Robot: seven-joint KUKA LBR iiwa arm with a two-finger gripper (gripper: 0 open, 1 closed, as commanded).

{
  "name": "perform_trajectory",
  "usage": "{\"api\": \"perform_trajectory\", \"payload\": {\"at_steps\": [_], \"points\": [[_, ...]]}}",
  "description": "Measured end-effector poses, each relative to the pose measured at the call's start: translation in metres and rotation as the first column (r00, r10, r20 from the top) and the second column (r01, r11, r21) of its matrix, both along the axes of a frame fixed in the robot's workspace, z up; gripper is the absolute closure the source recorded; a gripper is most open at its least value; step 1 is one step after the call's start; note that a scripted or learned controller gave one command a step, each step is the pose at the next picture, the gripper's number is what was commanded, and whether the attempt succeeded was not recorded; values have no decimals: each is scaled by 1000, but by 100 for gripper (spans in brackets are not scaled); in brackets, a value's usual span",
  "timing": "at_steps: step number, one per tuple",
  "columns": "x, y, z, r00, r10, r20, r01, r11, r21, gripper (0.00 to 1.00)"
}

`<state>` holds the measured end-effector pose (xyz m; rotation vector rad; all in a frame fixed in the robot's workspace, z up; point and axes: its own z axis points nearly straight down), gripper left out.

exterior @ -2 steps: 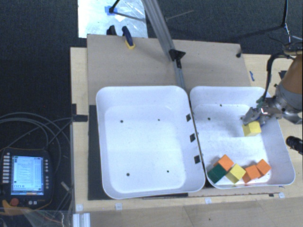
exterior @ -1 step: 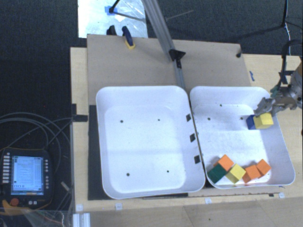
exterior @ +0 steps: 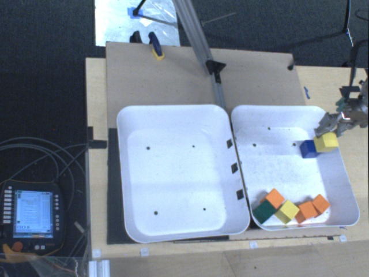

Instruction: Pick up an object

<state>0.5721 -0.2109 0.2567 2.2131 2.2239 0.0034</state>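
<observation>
Gripper (exterior: 333, 126) hovering beside yellow cube (exterior: 327, 141), finger state unclear. Cube looking light, rigid, smooth; flat opposite faces offering best hold.

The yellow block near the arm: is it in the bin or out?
In. The yellow block sits inside the right bin, touching a blue block near its far right wall.

Hand (exterior: 336, 127) above yellow cube (exterior: 326, 141), blue cube (exterior: 308, 149) beside, right bin (exterior: 288, 113)
</observation>
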Motion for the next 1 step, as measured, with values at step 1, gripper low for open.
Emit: {"api": "perform_trajectory", "payload": {"at_steps": [1], "points": [[12,50,-1,1000,5,-2,-5,1000,2,100]]}}
